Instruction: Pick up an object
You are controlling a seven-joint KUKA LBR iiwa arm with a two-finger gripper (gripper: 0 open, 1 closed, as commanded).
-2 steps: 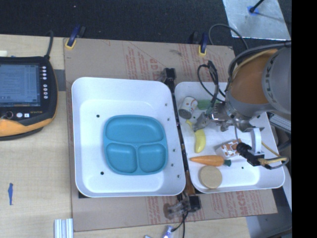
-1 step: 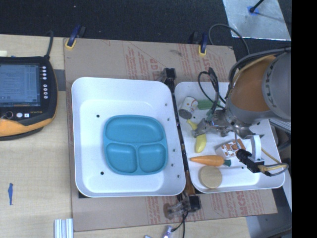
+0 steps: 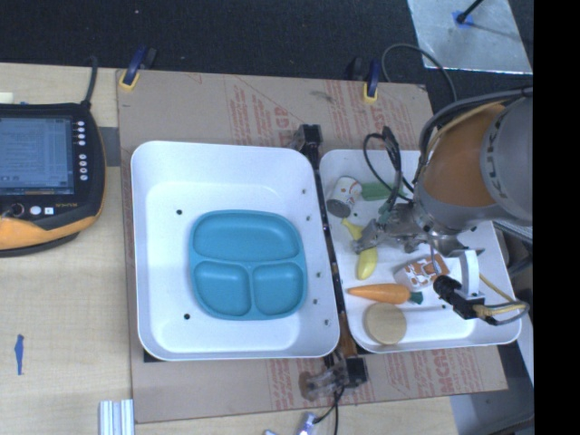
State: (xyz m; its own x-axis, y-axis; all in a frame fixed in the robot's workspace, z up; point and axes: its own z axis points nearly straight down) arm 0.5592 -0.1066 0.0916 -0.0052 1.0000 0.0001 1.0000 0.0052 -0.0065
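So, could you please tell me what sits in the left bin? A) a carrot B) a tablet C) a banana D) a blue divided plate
D: the blue divided plate lies in the left bin, while the carrot is in the right bin.

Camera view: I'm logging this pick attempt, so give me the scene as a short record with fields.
left bin: holds a blue tray
right bin: carrot, banana, tan disc, small can
arm: reaches over the right bin
gripper: low over the right bin, beside the banana
held: nothing seen
bench left: pendant
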